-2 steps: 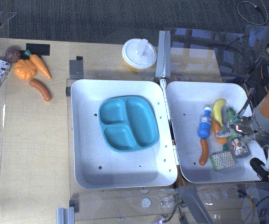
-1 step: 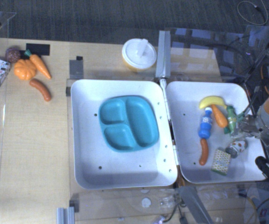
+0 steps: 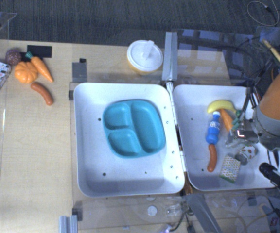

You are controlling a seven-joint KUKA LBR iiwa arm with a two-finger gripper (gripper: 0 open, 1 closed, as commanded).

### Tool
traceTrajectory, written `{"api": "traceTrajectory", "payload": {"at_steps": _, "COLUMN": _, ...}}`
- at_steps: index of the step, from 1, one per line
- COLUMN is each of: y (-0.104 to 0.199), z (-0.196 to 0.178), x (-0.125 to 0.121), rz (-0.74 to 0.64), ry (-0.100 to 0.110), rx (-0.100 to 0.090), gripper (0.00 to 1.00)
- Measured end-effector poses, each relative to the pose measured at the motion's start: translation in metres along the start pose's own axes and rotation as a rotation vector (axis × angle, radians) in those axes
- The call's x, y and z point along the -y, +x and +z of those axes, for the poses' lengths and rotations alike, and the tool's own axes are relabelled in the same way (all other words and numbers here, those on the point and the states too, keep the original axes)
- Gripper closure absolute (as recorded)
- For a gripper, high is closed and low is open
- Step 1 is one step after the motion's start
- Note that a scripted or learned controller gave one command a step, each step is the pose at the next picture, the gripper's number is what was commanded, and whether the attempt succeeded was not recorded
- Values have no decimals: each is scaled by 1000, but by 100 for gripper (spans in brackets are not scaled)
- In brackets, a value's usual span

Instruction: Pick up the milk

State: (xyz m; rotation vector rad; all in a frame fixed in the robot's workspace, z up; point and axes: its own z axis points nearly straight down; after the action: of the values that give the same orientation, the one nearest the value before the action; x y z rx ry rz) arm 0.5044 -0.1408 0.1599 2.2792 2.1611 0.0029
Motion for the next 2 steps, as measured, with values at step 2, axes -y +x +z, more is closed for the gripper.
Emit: {"api": "traceTrajectory", "payload": {"at_steps": 2, "y": -66, "z": -92, "x": 4, "rz": -223, "ry": -3, "rx": 3, "gripper": 100}}
